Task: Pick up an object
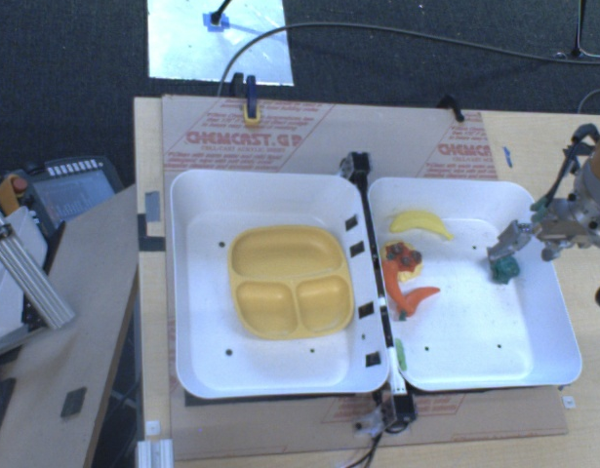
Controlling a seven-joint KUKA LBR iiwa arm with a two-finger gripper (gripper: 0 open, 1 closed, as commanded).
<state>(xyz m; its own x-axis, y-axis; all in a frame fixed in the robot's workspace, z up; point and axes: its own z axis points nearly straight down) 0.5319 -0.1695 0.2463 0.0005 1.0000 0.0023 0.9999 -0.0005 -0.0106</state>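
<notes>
two white bins on the counter [534,135]. left bin [197,291] has one yellow divided tray [285,281] with three sections. right bin [543,349] holds four things by my count — one yellow banana [422,224] near the top, one red and yellow toy [404,258] by the divider, one orange carrot-shaped piece [409,298] just below it, and one small teal object [505,268] toward the right side. the hand [504,247] sits right over that teal object, touching or nearly so — can't tell if it's clenched on it or released.
</notes>
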